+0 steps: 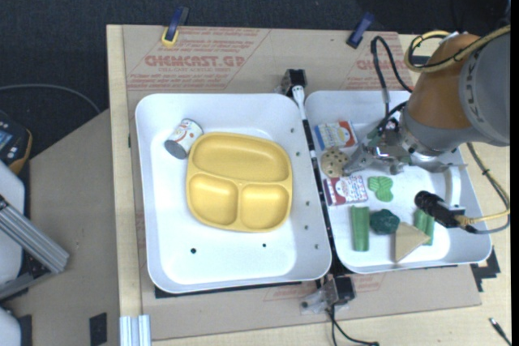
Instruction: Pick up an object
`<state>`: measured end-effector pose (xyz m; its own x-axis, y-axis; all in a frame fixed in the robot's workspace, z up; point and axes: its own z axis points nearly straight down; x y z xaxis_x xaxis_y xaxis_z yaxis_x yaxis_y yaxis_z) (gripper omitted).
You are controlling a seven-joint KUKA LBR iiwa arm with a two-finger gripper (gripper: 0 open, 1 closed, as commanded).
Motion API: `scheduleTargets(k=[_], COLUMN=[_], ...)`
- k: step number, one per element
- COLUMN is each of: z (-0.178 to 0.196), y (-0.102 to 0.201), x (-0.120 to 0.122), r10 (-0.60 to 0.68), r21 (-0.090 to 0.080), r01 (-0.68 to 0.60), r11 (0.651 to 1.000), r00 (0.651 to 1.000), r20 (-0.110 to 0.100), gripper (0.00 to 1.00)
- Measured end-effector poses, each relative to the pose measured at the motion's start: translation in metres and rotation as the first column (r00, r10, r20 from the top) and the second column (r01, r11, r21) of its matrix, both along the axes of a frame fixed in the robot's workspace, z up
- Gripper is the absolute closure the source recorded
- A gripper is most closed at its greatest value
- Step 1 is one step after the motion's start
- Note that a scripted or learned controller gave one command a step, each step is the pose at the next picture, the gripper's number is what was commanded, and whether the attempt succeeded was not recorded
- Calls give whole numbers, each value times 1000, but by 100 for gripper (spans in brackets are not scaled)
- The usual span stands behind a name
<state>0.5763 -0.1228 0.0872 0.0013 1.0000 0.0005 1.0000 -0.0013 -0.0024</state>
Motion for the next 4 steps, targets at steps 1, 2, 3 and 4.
scheduleTargets(k=[1, 2, 3, 4], z=[13, 66, 116, 140], y=[0, -9, -4, -4], x=[1, 10, 20, 21], r10=[-1, 1, 3, 3], r21=[-1, -3, -3, -2], r01=[1, -1, -3, -3], r11=[1000, 1000, 1000, 1000], r00=[1000, 1000, 1000, 1000], r20=[5, 10, 10, 9], gripper=[100, 100, 100, 100])
